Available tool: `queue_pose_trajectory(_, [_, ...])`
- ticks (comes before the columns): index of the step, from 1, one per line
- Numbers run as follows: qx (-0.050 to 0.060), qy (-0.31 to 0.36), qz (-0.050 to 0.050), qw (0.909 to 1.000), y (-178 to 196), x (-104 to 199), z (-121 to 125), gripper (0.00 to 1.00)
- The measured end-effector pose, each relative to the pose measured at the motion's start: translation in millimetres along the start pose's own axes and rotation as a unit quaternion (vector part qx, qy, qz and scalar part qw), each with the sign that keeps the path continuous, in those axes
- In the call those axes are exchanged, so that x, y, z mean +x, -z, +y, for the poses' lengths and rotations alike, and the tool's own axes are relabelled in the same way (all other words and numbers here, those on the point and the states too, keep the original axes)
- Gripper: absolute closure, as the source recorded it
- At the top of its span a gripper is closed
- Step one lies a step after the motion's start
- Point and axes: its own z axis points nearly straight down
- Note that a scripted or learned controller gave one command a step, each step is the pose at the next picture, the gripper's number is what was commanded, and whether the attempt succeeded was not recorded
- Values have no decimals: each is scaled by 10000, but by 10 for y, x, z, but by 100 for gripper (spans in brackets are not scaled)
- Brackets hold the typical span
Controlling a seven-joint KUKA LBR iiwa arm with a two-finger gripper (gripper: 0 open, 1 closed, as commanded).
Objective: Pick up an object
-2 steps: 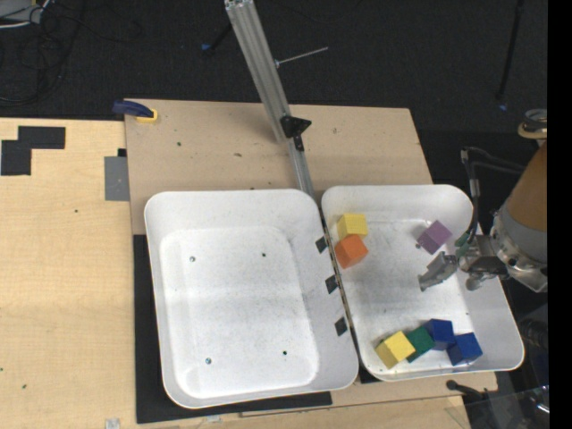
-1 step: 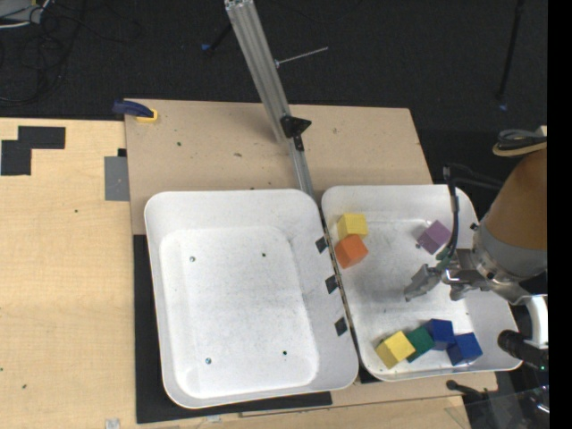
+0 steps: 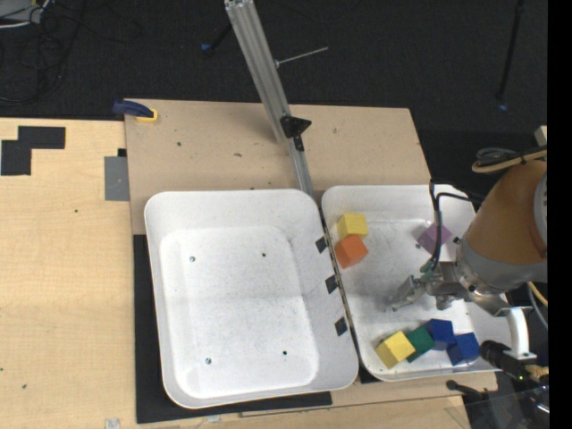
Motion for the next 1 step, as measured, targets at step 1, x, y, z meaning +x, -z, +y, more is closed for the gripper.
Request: queue_pose_trajectory(1, [-14,-48,-5,10000,121,-21,0,100])
